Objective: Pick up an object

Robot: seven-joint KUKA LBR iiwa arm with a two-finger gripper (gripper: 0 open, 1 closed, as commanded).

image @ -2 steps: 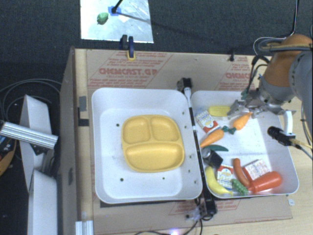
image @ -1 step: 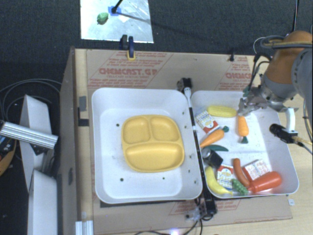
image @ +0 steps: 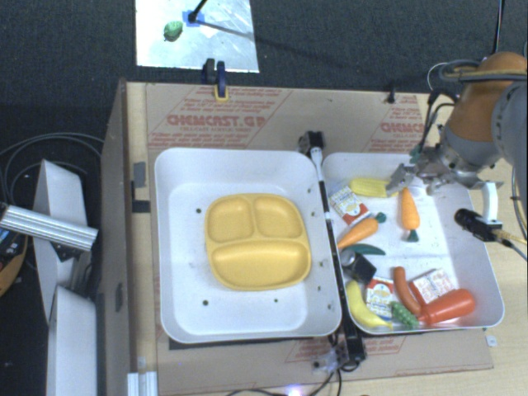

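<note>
Gripper [image: 410, 176] is positioned at the far edge of the right bin [image: 483, 283], its opening not discernible, just above the upright carrot [image: 409, 209], so nothing is judged lifted and the pick remains outstanding.

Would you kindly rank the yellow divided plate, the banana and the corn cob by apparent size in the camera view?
1. Yellow divided plate, by far the largest.
2. Banana, partly covered by other items, so its full extent is unsure.
3. Corn cob, looks smallest.
</note>
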